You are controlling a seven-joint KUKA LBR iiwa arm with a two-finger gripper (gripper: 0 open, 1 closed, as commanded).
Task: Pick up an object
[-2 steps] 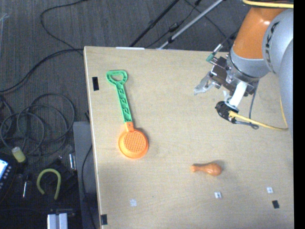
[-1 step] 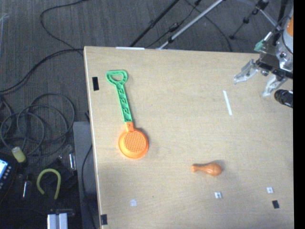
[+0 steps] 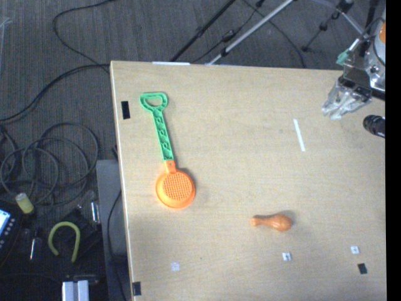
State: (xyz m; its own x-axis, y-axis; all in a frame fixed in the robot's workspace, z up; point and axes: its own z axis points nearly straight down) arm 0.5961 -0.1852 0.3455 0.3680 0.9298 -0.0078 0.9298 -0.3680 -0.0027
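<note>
The two-finger metal gripper (image 3: 341, 107) is seen at the bench's far right edge, fingers spread and grasping nothing. The green-handled orange plastic sieve (image 3: 169, 168) is laid well apart, at left.

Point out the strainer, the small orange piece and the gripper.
strainer (image 3: 175, 188): camera view, orange mesh head.
small orange piece (image 3: 276, 221): camera view, its thick end.
gripper (image 3: 341, 107): camera view, between fingertips.

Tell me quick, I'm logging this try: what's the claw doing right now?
Claw: nothing held; it hangs above the tabletop at the right, away from the strainer.
</note>
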